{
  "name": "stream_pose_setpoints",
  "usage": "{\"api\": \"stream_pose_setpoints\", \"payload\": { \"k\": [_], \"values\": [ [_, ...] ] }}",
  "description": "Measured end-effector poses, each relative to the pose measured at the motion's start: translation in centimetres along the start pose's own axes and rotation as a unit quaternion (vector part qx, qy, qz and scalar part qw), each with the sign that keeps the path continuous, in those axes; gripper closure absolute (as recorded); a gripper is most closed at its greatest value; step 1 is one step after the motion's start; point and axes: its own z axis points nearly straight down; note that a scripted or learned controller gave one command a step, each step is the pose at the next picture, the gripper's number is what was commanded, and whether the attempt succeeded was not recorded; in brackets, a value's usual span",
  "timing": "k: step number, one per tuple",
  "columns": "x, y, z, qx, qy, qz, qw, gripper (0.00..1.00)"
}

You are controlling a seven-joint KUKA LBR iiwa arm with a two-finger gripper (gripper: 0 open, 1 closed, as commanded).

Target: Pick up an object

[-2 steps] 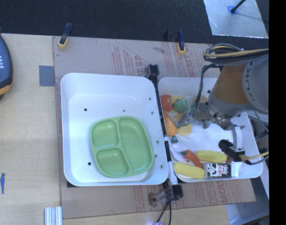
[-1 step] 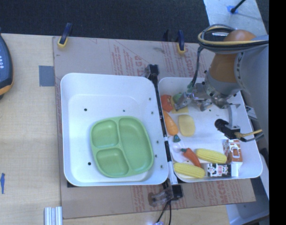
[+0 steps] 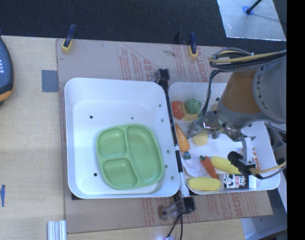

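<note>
1. Gripper (image 3: 201, 126) sits low in the right bin (image 3: 270, 149), right of centre frame; whether it grips anything cannot be told.
2. Below it: a yellow lemon (image 3: 200, 139); an orange carrot (image 3: 181, 138) to its left.
3. Green divided plate (image 3: 129, 156) lies in the left bin (image 3: 82, 109).

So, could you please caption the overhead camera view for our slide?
Grey KUKA arm's two-finger gripper lowered among toy food in the right white bin; green three-compartment plastic tray in the left white bin.

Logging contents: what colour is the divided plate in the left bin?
Light green plate, camera view.
</note>
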Motion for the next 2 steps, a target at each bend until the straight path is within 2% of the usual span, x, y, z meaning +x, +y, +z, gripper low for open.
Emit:
{"api": "stream_pose_setpoints", "payload": {
  "k": [1,2],
  "values": [
    [0.0,0.1,-0.9,0.002,0.001,-0.001,1.0,1.0],
    [6.8,-6.1,-10.0,0.004,0.003,-0.003,1.0,1.0]
  ]
}}
